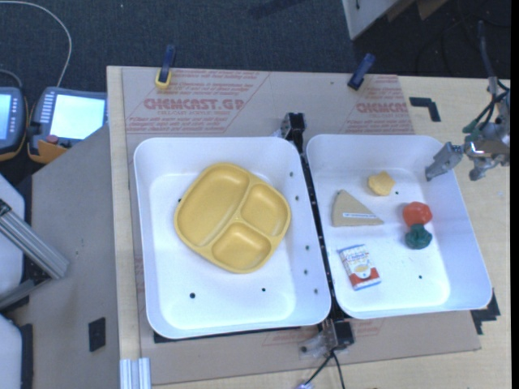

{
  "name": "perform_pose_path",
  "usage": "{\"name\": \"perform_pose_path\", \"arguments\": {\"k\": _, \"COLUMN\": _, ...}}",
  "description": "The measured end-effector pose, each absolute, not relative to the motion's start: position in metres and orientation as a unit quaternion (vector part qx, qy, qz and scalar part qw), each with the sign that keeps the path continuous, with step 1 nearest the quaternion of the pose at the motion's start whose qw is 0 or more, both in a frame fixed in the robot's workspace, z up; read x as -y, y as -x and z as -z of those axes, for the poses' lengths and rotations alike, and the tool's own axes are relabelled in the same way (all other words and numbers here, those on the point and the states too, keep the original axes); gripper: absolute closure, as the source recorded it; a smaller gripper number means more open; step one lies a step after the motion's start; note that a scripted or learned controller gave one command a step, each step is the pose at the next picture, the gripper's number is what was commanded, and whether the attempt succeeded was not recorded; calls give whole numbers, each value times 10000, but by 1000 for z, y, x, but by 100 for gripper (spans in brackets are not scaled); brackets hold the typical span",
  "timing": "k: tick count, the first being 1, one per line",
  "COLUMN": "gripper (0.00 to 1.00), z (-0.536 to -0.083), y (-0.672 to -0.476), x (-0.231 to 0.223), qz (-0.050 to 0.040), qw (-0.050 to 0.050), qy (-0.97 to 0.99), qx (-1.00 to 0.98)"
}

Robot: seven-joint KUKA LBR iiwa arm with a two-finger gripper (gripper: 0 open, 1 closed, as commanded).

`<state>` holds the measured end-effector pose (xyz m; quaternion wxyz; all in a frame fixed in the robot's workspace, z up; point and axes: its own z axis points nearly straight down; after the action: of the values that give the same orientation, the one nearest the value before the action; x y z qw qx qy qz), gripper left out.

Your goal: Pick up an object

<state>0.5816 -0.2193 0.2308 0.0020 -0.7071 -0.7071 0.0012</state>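
My gripper (460,167) hangs over the far right corner of the right bin (454,294), open, with nothing between its fingers. Below and left of it lie the bin's objects. A small yellow lump (381,184) is closest, at the back. A tan wedge (352,210) lies to its left. A red piece (417,214) and a dark green piece (418,237) sit together toward the right. A small red and white carton (359,267) lies near the front.
The left bin (170,298) holds a yellow divided plate (233,216). A black clamp (293,125) sits between the bins at the back. Cardboard (203,96) lines the bench under both bins.
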Motion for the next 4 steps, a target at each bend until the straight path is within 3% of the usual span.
{"name": "perform_pose_path", "arguments": {"k": 2, "gripper": 0, "z": -138, "y": -582, "x": 203, "qz": -11, "qw": 24, "qy": 7068, "qx": 7074}}
{"name": "perform_pose_path", "arguments": {"k": 3, "gripper": 100, "z": -151, "y": -583, "x": 204, "qz": 2, "qw": -12, "qy": 7068, "qx": 7074}}
{"name": "perform_pose_path", "arguments": {"k": 4, "gripper": 100, "z": -196, "y": -586, "x": 200, "qz": 12, "qw": -28, "qy": 7065, "qx": 7077}}
